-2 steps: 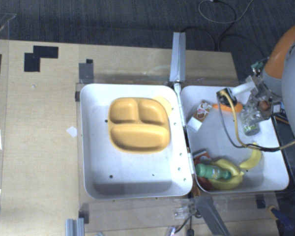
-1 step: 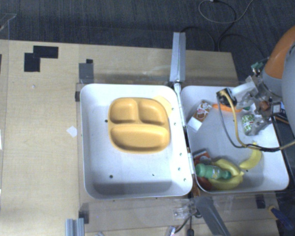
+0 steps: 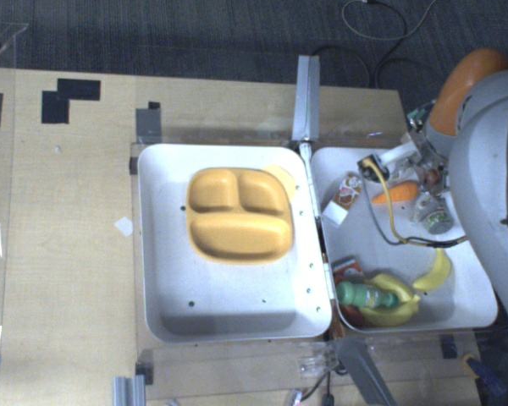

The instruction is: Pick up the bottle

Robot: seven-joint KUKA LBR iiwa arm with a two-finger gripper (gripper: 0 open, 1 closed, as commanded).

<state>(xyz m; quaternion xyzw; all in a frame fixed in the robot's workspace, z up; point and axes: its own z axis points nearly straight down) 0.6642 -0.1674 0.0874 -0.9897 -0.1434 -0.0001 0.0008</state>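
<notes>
You have the arm (image 3: 491, 184) reaching in over the right-hand bin (image 3: 470, 307), with the gripper (image 3: 427, 194) low over that bin's upper right area. You cannot tell from this view whether the fingers are apart or together; cabling and the wrist body clutter them.

The bottle (image 3: 364, 295), green, lies on its side at the right bin's near left corner, just inside the near rim. It is apart from the gripper, lying nearer to you and to the left of it, with bare bin floor between the two. Nothing of the bottle is between the fingers.

Count for the right bin: one green bottle; one banana (image 3: 411, 294), curving from the near rim up towards the bin's right side and lying against the bottle; one orange carrot-like item (image 3: 396, 194) just beside the gripper; one small packet (image 3: 342, 200) with a white tag near the bin's left wall. A small red item (image 3: 345, 267) lies just above the bottle; you cannot identify it. One yellow cable (image 3: 389, 218) loops from the gripper across the bin floor.

Count for the left bin (image 3: 165, 252): one yellow compartment tray (image 3: 240, 214), three sections, lying in the upper middle.

Both bins sit side by side on the worktop (image 3: 59, 227), two in all.
</notes>
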